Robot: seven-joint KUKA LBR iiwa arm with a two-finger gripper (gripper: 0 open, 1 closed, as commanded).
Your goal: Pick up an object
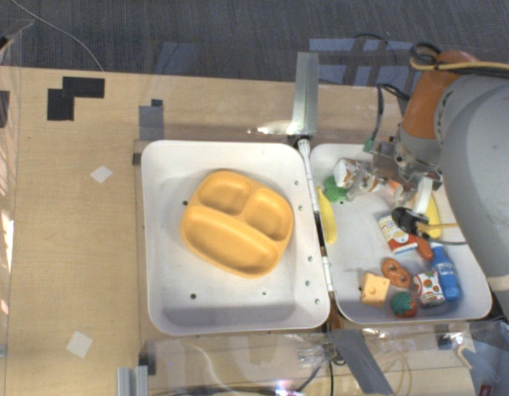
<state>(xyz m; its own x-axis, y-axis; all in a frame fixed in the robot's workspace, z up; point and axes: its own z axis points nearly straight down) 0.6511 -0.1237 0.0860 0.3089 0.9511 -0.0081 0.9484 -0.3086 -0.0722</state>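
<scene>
Grey arm's claw (392, 174) hangs over right bin (353, 291), grip unclear.

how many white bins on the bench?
2. Left bin holds the yellow divided plate; right bin holds the small toys, with the arm over its far right side.

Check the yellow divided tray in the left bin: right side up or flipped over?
Right side up. The yellow divided tray lies in the left bin with its three hollow compartments facing the camera, and nothing sits in them.
</scene>
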